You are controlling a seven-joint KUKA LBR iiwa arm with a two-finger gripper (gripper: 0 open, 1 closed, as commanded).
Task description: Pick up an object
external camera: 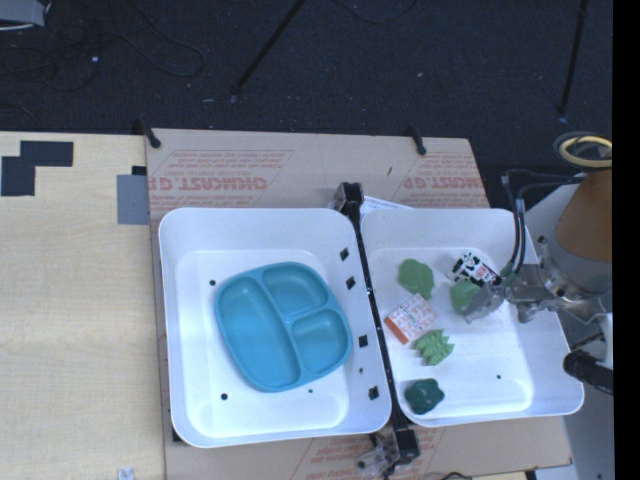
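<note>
Since the jaws [480, 303] sit right at the green lump [463, 295], state unclear, I'd judge it light, soft; pinch across its middle.

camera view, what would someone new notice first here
The bright blue divided plate in the left bin draws the eye first. Next come the small green pieces scattered in the right bin, with an orange and white packet among them. The claw sits low at that bin's right side.
</note>
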